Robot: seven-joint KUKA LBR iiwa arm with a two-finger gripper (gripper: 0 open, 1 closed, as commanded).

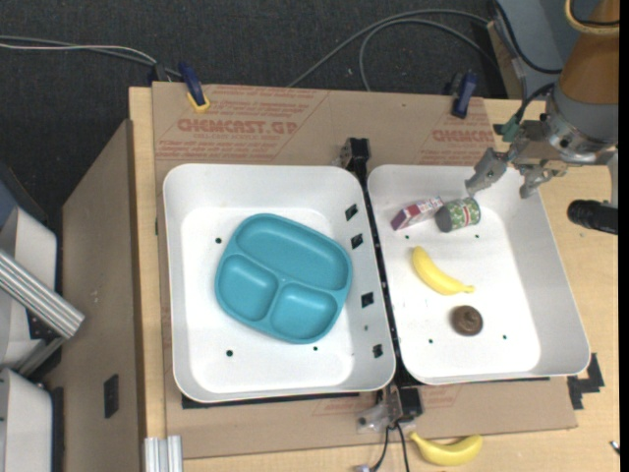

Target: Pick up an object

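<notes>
Glossy white bins (pixel 197 264); curved banana (pixel 439 271)

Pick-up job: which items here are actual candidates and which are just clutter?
Candidates, all in the right bin:
- banana
- can lying on its side
- small carton
- brown round item
- gripper above the bin's far edge

Lying about:
- teal divided plate in the left bin
- second banana on the bench's front edge
- clamps
</notes>
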